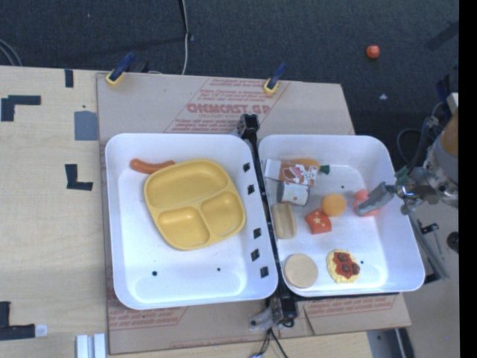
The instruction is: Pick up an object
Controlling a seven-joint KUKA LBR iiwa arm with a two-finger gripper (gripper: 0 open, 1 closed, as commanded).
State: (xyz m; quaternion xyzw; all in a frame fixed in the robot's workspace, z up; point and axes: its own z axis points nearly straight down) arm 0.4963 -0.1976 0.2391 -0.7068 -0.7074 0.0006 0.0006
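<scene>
The nearest candidate is a small pink-red piece by the right bin's right wall, with an orange ball and red block just left of it; I judge this the approach step, nothing lifted yet; next I need a descent squarely over one piece; the gripper sits beside the pink piece; whether it is spread or closed I cannot tell.

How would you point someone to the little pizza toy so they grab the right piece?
Look in the right-hand white bin, the one nearer the gripper. Go to its front edge, where two round pieces sit side by side. The pizza toy is the yellow one with red topping, right of the plain tan disc.
</scene>
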